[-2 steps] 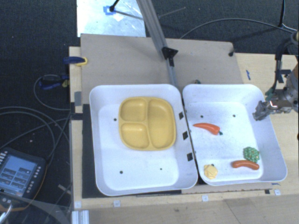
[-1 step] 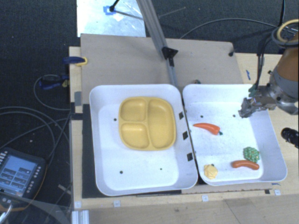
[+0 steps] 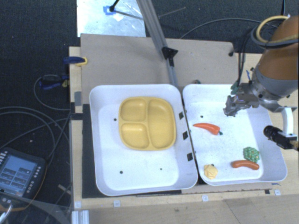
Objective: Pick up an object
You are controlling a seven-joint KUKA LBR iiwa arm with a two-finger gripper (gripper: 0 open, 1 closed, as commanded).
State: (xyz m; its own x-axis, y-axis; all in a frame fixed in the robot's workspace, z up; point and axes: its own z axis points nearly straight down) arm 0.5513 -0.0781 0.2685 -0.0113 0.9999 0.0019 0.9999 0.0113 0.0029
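We find the grey two-finger gripper [image 3: 231, 109] hanging over the upper part of the right-hand shallow white bin [image 3: 275, 171], its dark tips pointing down and to the left; whether they are parted or pressed together we cannot tell, and we see nothing caught between them. Behind it the grey wrist climbs up and to the right into the broad orange band of the arm [image 3: 280, 55], which leans in from the right edge with yellow and black cables looped about its top. Just below and left of the gripper, apart from it, lies a small orange-red toy pepper with a dark green stem [image 3: 207, 128], flat on the bin floor. Further down towards the near right corner we see a knobbly green toy vegetable [image 3: 251, 153], and just beneath it, close by or perhaps touching, an orange-red toy sausage [image 3: 245, 164]. A pale yellow lumpy toy [image 3: 210, 171] rests near the bin's lower left corner. In the left-hand white bin [image 3: 140, 181] a yellow plastic plate with three compartments [image 3: 147, 123] lies flat, well apart from the gripper. Both bins sit side by side on a brown board [image 3: 117, 55], and a slanting grey metal pole [image 3: 154, 22] crosses above them
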